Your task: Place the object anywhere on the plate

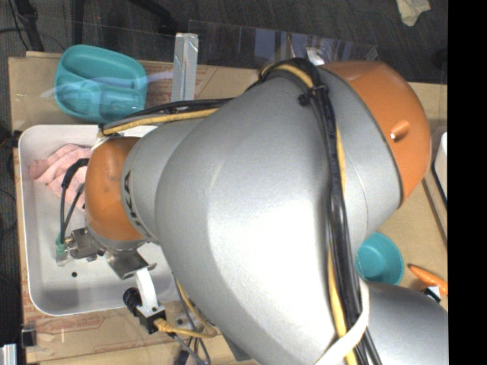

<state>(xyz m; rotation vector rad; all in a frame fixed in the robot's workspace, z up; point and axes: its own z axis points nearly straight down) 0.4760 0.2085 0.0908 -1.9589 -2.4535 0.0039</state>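
Note:
My grey arm with its orange wrist band (110,196) reaches across the bench and covers most of the camera view. The gripper end (76,245) hangs low over the left white bin (34,226), with cables and a small green fitting beside it. A pale pink object (61,166) lies in the far left part of that bin, partly hidden behind the wrist. I cannot tell whether it is the plate or the object. Nothing is visibly held.
A teal plastic item (99,82) sits outside the bin at the back left, next to a clear upright piece (185,67). A small teal cup (379,258) and an orange item (430,276) show at the right, past the arm.

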